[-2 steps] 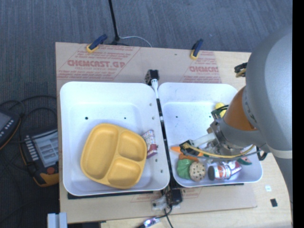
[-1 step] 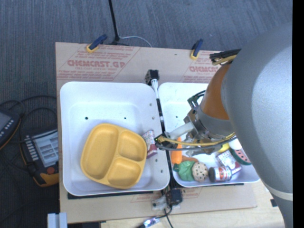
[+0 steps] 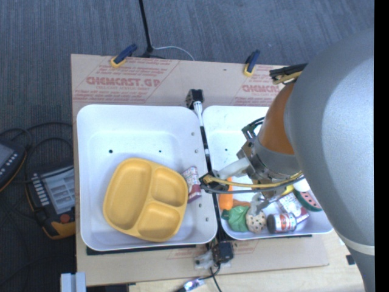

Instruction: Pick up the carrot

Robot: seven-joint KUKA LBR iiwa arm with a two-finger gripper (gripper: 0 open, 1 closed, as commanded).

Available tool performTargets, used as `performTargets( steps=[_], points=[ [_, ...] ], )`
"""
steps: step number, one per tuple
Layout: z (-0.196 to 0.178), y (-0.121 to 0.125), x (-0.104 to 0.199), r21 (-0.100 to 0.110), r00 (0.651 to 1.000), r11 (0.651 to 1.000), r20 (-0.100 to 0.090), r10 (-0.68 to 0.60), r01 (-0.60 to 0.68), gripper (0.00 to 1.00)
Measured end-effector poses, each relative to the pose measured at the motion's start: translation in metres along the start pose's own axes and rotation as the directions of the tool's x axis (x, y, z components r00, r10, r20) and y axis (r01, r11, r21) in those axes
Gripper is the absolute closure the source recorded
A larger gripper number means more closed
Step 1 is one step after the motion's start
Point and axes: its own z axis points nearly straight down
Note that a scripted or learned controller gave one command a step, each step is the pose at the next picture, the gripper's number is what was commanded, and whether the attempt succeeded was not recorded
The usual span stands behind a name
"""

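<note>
Camera view from above has my own arm [image 3: 331, 132] covering most of the right bin [image 3: 222, 121], so only that bin's left strip and near edge can be read. The carrot [image 3: 226, 201] lies in the right bin against its left wall, toward the near end. Just a short orange stub of it shows, because the upper end is covered by my wrist hardware. My gripper [image 3: 262, 201] hangs over the near half of the right bin, just beside the carrot on the side away from the wall. I cannot tell whether it is open or closed, nor whether it touches the carrot.

A green lump [image 3: 239, 216] sits in the right bin's near left corner, touching the carrot's lower end; its shape is too blurred to name. Along the near wall of the right bin lie a die [image 3: 256, 224] and a can [image 3: 283, 222] on its side. A watermelon slice [image 3: 310, 201] is partly cut off by my arm. Beyond the right bin's left wall, the left bin [image 3: 121, 123] holds a yellow plate [image 3: 146, 198] and a small tin [image 3: 192, 184].
</note>
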Motion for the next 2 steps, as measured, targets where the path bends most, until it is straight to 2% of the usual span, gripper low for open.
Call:
performTargets(
  steps=[1, 2],
  points=[
    [0.000, 0.028, -0.009, 0.000, 0.995, 0.995, 0.001, 0.095, -0.095, 0.00],
    [0.000, 0.012, -0.004, -0.001, 0.996, 0.996, 0.001, 0.089, -0.089, 0.00]
  ],
)
